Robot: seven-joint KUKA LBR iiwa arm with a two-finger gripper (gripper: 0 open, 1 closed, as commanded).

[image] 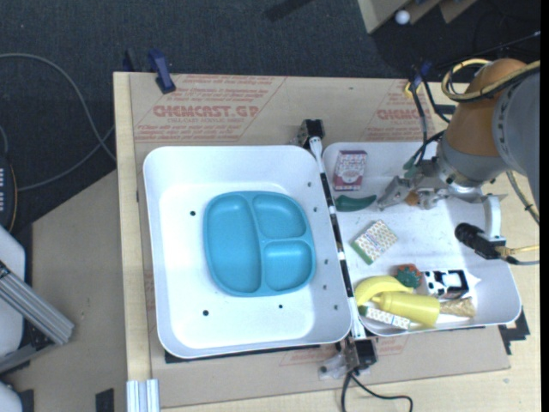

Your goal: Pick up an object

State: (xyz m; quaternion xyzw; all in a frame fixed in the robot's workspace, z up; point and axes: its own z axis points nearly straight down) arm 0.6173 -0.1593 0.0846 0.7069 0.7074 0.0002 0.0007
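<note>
- Orange-banded arm [480, 123] highest over the table, reaching in from the right above the right bin [512, 292].
- Claw [410, 192] low in that bin's upper half, tips pointing left; clenched or released, cannot tell from this angle, and nothing seen in its grasp.
- Green piece [354, 202] just left of the claw, lying flat near the divider between the bins; nearest candidate for the pick.
- Probably light and stiff, smooth enough to slide; best taken across its narrow middle, since a push on one end would likely scoot it against the wall.
- Pink box [350, 168] just above it, near the bin's top rim; light card by the look, easy to crush, graspable across its short sides.
- Checked box [375, 240] below, tilted, apart from its neighbours with bare floor all round; likely the easiest take.
- Banana [374, 288] and yellow bottle [410, 306] touching at the lower edge, a black-and-white item [448, 281] just beside them; crowded, rounded and slippery, so poor odds there.
- Open room: bare white floor in the middle of the right bin, between claw and clutter.
- Tight spots: the divider on the left and the top rim beside the pink box.
- Left bin [171, 230] holding a blue plate [257, 241], well apart from the claw.
</note>
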